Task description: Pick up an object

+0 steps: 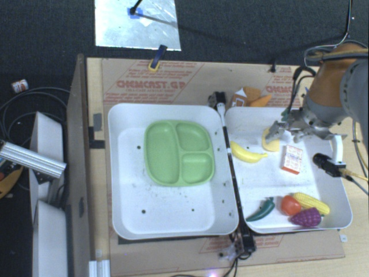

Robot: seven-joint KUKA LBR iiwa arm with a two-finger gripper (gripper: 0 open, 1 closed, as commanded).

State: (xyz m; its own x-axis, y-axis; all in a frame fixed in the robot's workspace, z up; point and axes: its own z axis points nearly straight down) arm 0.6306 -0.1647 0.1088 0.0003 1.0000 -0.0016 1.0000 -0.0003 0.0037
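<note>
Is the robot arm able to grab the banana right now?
Probably yes. The banana lies flat in the right bin by its left wall with nothing on top of it, and the gripper hovers just up and to its right. The yellow piece beside it might crowd the fingers.

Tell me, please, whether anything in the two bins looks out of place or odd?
Little stands out. The toy foods lie loose in the right bin; the green pepper sits against the divider. The left bin holds a green divided plate, slightly askew, with dark specks scattered around it.
</note>
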